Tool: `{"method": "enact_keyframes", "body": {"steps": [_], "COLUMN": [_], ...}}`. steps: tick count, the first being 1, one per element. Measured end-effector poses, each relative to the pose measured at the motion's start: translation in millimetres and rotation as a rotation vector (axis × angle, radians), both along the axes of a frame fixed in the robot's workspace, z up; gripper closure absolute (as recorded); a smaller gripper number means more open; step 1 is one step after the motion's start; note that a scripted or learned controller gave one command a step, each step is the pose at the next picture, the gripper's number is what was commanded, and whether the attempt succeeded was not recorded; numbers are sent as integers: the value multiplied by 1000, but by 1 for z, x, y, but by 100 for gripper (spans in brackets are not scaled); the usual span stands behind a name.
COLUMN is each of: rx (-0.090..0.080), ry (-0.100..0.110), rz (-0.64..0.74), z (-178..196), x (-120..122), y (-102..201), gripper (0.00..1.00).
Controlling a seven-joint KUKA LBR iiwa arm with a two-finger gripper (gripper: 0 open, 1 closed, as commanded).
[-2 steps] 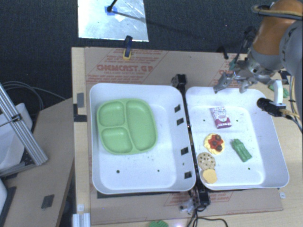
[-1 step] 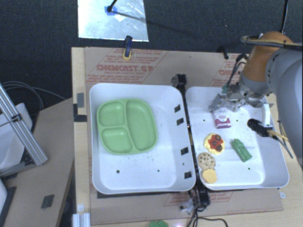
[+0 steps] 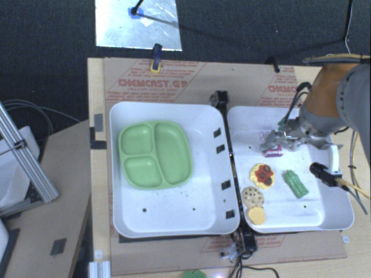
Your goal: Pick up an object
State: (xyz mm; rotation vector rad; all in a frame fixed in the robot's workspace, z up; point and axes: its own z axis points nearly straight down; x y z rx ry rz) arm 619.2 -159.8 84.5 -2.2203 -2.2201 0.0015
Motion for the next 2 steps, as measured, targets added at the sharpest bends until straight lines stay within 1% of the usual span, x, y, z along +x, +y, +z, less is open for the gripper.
{"method": "enact_keyframes", "body": {"steps": [1, 2], "rx": [-2, 0], "ry": [-8, -13], "rz": [2, 9], "z": [12, 119], "x": [3, 6], "y": [0, 51], "gripper": [100, 100]}}
